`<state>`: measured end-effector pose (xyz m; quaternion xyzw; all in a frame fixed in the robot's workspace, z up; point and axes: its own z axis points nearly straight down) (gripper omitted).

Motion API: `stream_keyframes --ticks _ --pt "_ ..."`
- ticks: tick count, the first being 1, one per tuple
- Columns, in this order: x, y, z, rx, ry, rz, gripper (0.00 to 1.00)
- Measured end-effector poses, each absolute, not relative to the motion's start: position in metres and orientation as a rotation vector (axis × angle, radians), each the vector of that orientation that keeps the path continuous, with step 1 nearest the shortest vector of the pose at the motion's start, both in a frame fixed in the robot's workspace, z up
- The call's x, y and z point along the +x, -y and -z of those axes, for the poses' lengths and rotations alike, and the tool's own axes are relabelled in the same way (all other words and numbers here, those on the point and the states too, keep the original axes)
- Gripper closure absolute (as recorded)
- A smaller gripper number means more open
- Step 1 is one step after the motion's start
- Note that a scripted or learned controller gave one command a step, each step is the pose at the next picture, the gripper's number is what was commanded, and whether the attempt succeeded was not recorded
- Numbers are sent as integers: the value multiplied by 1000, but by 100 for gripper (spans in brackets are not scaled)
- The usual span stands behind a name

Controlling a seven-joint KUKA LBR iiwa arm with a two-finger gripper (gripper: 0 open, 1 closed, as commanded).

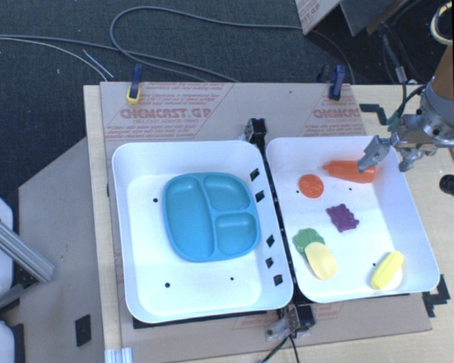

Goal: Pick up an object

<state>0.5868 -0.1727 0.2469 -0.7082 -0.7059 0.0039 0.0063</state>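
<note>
Carrot, smooth tapered orange, under end effector.

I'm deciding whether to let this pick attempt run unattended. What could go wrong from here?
1. The gripper sits at the carrot's far end, near the right bin's wall. A grab that far off centre could let the carrot tip or slip out.
2. Coming down so close to the wall, a finger might clip it.
3. The orange disc lies near the carrot's other end and could get pushed.
</note>
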Motion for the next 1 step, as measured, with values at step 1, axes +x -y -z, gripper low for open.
stream_keyframes --ticks 1 --pt "589 172 -255 -2221 2221 0 0"
